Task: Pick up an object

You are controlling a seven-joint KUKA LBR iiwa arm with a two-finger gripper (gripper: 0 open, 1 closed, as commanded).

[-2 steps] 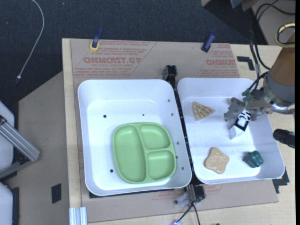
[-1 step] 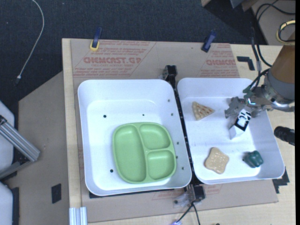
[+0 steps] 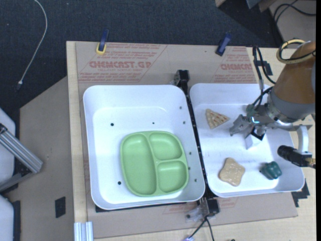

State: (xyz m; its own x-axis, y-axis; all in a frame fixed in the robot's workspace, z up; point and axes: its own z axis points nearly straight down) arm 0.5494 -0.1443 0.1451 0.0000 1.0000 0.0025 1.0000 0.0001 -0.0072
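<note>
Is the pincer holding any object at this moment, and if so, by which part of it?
Nothing is held. The pincer hangs open over the right bin, between the triangular piece and the tan piece, touching neither.

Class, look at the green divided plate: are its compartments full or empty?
Empty. All three compartments of the green divided plate show bare green surface; it lies flat in the left bin.

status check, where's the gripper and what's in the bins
Gripper over right bin, nothing between fingers. Nearest: triangular cracker; tan biscuit, teal object nearer the front. Green divided plate in left bin.
</note>
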